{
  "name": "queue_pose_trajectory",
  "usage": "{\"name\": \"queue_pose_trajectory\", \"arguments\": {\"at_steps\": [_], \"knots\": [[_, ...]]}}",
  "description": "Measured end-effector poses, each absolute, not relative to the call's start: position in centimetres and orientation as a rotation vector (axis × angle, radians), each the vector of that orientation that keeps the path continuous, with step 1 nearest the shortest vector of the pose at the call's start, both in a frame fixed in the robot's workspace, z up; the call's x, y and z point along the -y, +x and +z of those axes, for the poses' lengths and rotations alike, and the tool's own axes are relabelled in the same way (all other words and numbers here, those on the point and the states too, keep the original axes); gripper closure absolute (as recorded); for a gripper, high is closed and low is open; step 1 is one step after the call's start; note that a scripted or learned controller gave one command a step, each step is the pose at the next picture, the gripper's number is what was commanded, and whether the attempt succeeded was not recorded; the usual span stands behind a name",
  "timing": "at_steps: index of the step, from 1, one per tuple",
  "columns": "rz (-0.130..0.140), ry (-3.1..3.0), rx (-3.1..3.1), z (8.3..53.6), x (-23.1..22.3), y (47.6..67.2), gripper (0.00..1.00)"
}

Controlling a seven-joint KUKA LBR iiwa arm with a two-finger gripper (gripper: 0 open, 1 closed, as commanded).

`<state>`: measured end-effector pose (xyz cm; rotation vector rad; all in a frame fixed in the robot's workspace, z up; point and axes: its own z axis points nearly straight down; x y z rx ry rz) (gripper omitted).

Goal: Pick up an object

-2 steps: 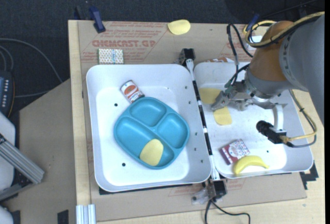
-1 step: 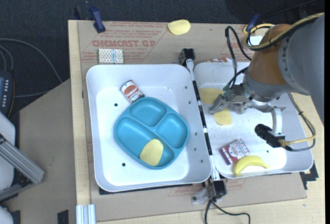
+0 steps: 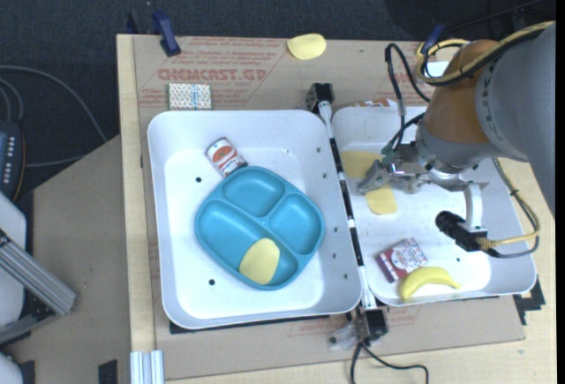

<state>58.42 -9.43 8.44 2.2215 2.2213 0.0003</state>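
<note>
Gripper (image 3: pixel 381 182) low in right bin (image 3: pixel 503 276), beside yellow slice (image 3: pixel 382 201). Finger state: cannot tell. Nothing lifted; pick not yet done

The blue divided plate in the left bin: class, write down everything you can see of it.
The blue divided plate looks like glossy moulded plastic, rounded in outline, with raised ridges splitting it into three compartments. It lies flat and turned at an angle on the floor of the left bin. A pale yellow rounded object sits in the compartment nearest the camera; the other two hold nothing. A small can lies just beyond its far edge; whether they touch is unclear.
</note>
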Motion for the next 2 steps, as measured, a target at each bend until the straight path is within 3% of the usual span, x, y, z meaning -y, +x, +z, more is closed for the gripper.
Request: {"name": "queue_pose_trajectory", "arguments": {"at_steps": [1, 2], "knots": [[-0.001, 2.224, -2.223, 8.4, 9.7, 56.5, 0.0], [0.0, 2.219, -2.221, 8.5, 10.4, 61.2, 0.0]]}}
